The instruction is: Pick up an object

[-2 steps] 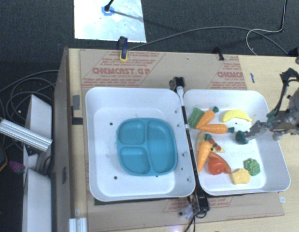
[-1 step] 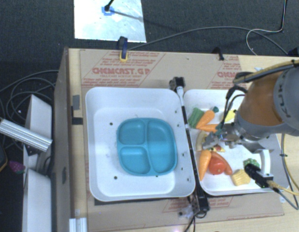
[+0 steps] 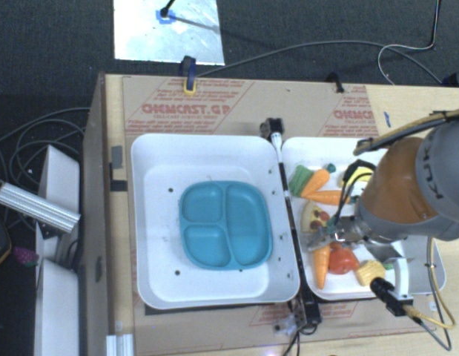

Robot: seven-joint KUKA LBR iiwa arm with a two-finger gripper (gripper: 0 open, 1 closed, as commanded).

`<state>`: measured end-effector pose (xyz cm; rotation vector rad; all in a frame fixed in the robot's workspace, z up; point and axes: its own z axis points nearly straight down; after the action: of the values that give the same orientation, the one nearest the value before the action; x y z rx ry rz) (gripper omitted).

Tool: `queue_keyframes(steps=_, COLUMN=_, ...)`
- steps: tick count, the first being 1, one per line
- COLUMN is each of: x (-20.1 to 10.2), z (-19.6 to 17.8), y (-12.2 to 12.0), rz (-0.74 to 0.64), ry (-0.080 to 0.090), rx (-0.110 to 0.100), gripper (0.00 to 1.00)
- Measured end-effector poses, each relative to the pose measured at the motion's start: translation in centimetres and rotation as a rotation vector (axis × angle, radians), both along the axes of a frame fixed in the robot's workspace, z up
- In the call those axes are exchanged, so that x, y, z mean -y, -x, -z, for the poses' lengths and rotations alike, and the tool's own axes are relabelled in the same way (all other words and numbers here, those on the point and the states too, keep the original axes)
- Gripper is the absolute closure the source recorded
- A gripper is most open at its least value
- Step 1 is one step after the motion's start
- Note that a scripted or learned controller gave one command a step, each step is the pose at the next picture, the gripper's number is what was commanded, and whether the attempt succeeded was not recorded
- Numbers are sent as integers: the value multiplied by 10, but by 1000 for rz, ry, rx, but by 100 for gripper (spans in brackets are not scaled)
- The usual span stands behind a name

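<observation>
Low in the right bin (image 3: 437,262), toy food is lying in a loose heap: a red tomato (image 3: 343,260) touching an orange carrot (image 3: 321,266) on its left, a yellow piece (image 3: 369,271) just beside it toward the near rim, and farther back a second carrot (image 3: 323,196) resting against a green piece (image 3: 299,176) and another orange piece (image 3: 317,182). Over the middle of this heap the gripper (image 3: 327,233) is hanging, just above the tomato and the near carrot, with the arm (image 3: 407,191) reaching in from the right and covering much of the bin. How the gripper is set I cannot tell, and nothing is visibly held. To my eye the arm is working through the approach, lining up on a target and not yet lifting. Next it is going to need a clean descent onto one piece, likely the tomato or near carrot, without nudging neighbours. Beside this, the left bin (image 3: 155,169) is holding a blue tray (image 3: 225,223).
</observation>
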<state>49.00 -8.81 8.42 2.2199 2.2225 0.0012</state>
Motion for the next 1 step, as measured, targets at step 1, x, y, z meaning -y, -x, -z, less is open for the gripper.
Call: queue_keyframes(steps=1, x=0, z=-12, y=-2, rz=0, ry=0, rx=5, gripper=100)
